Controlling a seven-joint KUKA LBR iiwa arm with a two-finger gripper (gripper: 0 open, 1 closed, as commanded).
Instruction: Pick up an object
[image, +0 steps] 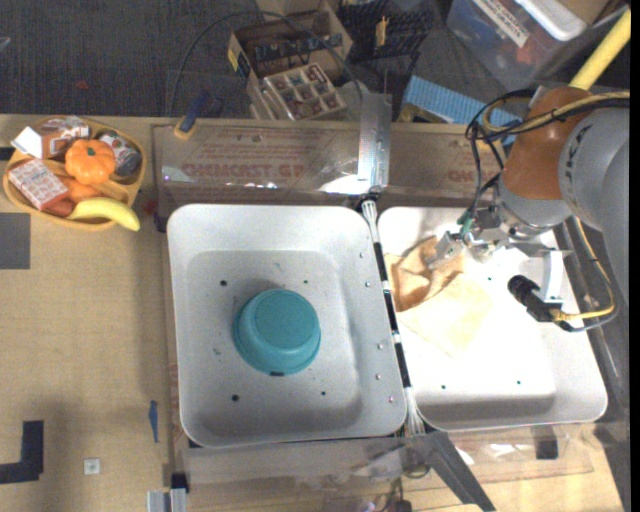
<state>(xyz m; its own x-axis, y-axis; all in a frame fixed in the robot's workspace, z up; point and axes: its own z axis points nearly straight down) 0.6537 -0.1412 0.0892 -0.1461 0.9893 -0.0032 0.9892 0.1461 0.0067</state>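
Observation:
A teal bowl (278, 331) sits upside down in the middle of the left bin (200, 250). In the right bin (560, 390) lies a tan cloth (440, 300), bunched and brownish at its upper left, spread flat and pale toward the middle. My gripper (447, 249) reaches in from the right, under the orange band of the arm (545, 160), and its tip sits right over the raised upper edge of the cloth. The cloth's edge looks lifted there, touching the gripper tip.
A bowl of toy food (72, 172) with a pumpkin and banana stands on the bench at the far left. Cardboard panels (260, 160) line the back of the bins. Cables and a black fitting (530, 295) hang over the right bin.

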